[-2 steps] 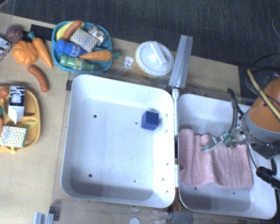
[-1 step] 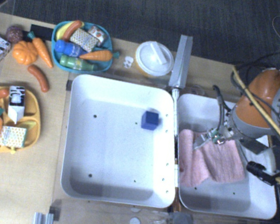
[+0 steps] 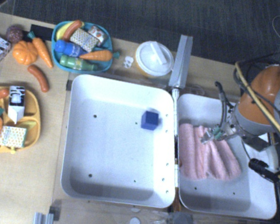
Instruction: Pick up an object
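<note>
**Over the right bin: tool down on the pink cloth, no lift yet**

Over the table (image 3: 101,219), largest first:

- Arm (image 3: 275,99) reaches in from the right, orange band above the wrist, wrist low over the right bin (image 3: 257,208).
- Left bin (image 3: 96,181) carries one item: a small blue cube (image 3: 150,119), far-right part, near the divider between bins. Untouched, well apart from the tool.
- Pink cloth (image 3: 206,158), folded into long ridges, lies in the left half of the right bin. It looks flat on the bin floor, not raised.
- Tool (image 3: 215,135) sits at the cloth's far edge, touching or just above it. Can't tell whether the fingers are spread or pinched; too small and cluttered at the tip. No fabric visibly between them.
- Toy food trays and loose pieces on the table's left side: not involved.

Status, my read: approach and descent done, target likely the cloth. Grasp unconfirmed. Left: close on the fabric, lift, check it comes clear of the bin. Soft folds may slip out.
</note>
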Available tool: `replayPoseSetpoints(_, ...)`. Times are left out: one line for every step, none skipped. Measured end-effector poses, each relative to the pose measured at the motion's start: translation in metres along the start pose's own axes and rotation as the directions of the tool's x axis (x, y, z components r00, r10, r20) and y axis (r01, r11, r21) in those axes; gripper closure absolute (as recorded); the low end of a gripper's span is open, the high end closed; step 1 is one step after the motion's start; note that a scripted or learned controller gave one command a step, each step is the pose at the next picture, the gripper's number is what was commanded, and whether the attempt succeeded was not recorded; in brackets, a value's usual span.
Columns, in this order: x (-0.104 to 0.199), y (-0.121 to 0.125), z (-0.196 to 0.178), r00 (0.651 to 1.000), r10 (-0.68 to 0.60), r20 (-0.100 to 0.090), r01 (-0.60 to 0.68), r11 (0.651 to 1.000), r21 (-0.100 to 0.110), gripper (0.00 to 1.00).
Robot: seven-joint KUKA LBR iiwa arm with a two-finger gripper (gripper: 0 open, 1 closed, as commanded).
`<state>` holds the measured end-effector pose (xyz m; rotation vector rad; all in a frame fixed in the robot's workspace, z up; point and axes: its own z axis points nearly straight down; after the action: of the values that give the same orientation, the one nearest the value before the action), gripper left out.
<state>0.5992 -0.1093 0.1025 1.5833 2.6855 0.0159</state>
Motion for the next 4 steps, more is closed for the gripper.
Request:
replayPoseSetpoints(0.000, 0.000, 0.000, 1.000, 0.000, 0.000, 0.000, 1.000, 0.000, 0.00)
replayPoseSetpoints(0.000, 0.002, -0.010, 1.000, -0.001, 0.001, 0.001, 1.000, -0.003, 1.00)
replayPoseSetpoints(0.006, -0.038, -0.038, 1.000, -0.022, -0.015, 0.023, 1.000, 0.018, 1.00)
replayPoseSetpoints(0.006, -0.038, -0.038, 1.000, -0.022, -0.015, 0.022, 1.000, 0.018, 0.00)
